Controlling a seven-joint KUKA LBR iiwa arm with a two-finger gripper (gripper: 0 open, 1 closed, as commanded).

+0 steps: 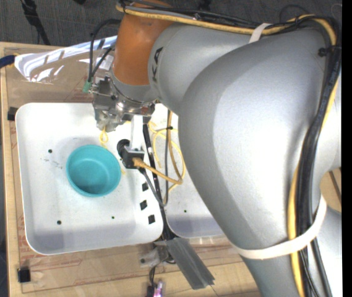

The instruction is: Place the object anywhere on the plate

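A small yellow object shows just under the wrist hardware, left of centre in the frame and slightly above the middle; it looks like a thin yellowish piece hanging at the gripper, though it is too small and too shadowed to name. Just below and to its left sits the teal plate, dish-like with a raised rim, resting on the floor of the left white bin. The yellow piece is near the plate's upper right rim but not over its middle. From this angle I cannot tell whether the claw is open, closed or actually gripping that piece, since the wrist body covers the tips. The arm leans in from the right and fills much of the frame, hiding most of the right bin. My judgement: the claw is poised beside the plate because the drop point lies a short way down and left.
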